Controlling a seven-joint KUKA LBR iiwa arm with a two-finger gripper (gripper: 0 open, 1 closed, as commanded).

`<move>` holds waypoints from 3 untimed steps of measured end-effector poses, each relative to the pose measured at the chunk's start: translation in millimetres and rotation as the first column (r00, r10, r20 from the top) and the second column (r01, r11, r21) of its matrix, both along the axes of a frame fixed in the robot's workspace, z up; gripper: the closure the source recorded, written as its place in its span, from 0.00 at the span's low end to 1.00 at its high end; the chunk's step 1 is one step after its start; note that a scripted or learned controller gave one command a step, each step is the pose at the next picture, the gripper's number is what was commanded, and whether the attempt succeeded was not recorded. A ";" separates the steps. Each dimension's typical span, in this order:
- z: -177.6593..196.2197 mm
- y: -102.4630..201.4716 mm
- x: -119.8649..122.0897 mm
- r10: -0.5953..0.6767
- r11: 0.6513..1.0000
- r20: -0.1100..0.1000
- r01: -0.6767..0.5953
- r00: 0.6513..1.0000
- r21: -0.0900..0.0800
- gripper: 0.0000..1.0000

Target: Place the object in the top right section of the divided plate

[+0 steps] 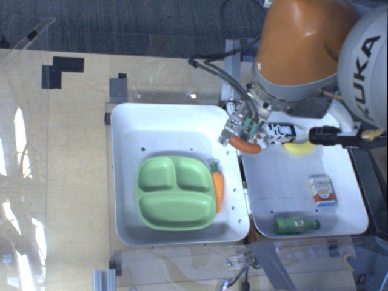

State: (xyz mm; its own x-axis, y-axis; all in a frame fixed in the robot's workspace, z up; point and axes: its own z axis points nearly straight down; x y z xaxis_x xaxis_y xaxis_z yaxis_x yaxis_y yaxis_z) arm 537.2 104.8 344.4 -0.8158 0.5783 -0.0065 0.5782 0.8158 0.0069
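A green divided plate (176, 193) lies in the left white bin (127, 162), with two small sections on its far side and one large section on its near side. All its sections are bare. My gripper (237, 136) hangs over the ridge between the two bins, up and to the right of the plate. It is shut on a small orange-red sausage (247, 145), which sticks out to the right under the fingers. The arm's orange band (300, 29) hides the far part of the right bin.
An orange toy carrot (217, 188) lies against the plate's right rim. The right bin (357, 217) holds a yellow piece (298, 148), a black-and-white patterned item (280, 132), a small carton (322, 190) and a green bottle (295, 224) lying near its front wall.
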 end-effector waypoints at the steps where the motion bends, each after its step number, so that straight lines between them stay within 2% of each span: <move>1: 0.0 0.0 0.0 0.000 1.000 0.000 0.000 1.000 0.000 0.00; 2: 12.3 0.9 1.8 0.005 1.000 0.008 -0.005 1.000 0.001 1.00; 3: -89.4 -125.9 -51.0 0.061 0.998 -0.007 -0.061 0.998 -0.002 1.00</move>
